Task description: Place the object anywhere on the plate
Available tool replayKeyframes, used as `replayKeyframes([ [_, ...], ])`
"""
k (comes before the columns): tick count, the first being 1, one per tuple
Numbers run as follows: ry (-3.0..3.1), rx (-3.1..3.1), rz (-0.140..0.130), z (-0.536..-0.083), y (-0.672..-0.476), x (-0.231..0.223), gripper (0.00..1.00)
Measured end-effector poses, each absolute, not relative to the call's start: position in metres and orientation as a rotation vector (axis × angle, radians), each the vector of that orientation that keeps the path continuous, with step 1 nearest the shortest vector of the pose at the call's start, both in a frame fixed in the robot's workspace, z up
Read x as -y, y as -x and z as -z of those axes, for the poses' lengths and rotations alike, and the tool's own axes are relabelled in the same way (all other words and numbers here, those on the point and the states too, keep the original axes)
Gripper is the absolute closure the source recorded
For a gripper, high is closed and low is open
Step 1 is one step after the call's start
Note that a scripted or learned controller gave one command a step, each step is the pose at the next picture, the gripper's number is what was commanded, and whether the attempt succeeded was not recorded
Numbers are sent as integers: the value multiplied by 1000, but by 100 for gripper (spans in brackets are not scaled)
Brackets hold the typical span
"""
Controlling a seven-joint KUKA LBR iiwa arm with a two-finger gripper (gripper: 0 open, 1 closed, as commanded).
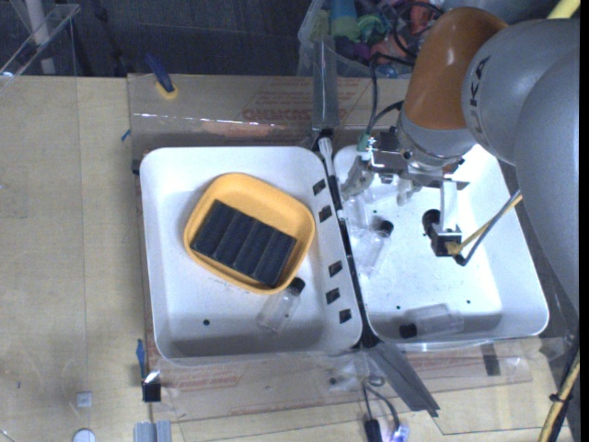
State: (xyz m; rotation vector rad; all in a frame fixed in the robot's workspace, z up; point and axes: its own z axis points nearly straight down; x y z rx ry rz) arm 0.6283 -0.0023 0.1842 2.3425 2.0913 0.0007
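The arm hangs over the right bin, its end effector spread open, holding nothing.

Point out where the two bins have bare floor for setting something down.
Left bin: a bare strip between its left wall and the yellow plate, and front floor left of the clear bottle. Right bin: open floor right of the claw. Crowded near the divider.
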Motion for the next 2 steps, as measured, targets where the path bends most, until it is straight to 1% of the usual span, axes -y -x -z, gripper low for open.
replayKeyframes([
  [1,-2340,-2090,-3,-194,-629,3,100],
  [2,-2251,-2188,-1,-184,-661,-11,100],
])
